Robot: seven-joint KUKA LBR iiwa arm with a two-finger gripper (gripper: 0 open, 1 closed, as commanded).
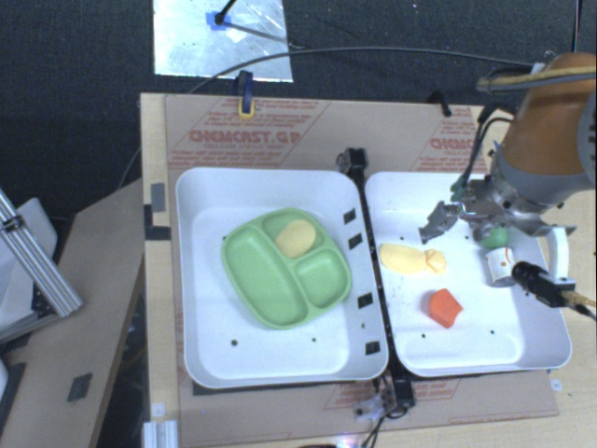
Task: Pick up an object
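Target pick, as I judge it, is the pale yellow piece (pixel 411 259) in the right bin (pixel 401 199). It's the closest thing to my fingers (pixel 436 223). It sits just beside the tips, on the side toward the bin's near edge and a touch toward the divider between the bins. Not touching, a small gap of white floor shows between.

Its long axis runs across the bin, divider side to outer side, so roughly crosswise to the line from my fingers to it. I'd judge a closing direction across the short width works best, coming nearly straight down with only a small shift toward the near edge.

Finger state: I cannot tell from this slant whether they're spread or closed. I see no object between them.

Orange block (pixel 444 307) lies farther the same way, past the yellow piece, near the bin's near wall and apart from the piece. Second choice only, since it's a longer reach.

Small green thing (pixel 497 237) sits behind the fingers under my wrist, partly hidden. I can't say what it is.

Green plate (pixel 270 287) with a yellow lump (pixel 296 239) in one compartment is in the left bin (pixel 210 213), well apart from the fingers and across the divider. Not worth going for.

Risk, my guess: the rounded piece rolls or slides away if one finger lands first.
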